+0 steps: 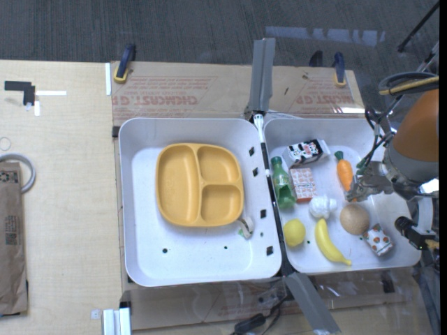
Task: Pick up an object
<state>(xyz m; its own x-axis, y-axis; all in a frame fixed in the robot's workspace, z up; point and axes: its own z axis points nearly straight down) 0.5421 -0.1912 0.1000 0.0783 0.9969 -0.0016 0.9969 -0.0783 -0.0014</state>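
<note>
Right bin: carrot, banana, lemon, green bottle, brown round fruit lying loose.

You have: smooth matt yellow plastic divided plate; glossy white plastic bins; pale wood-grain table; brown cardboard sheet.

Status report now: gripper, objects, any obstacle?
Gripper low in right bin, above brown ball. Nothing seen held. Carrot and garlic close by.
</note>
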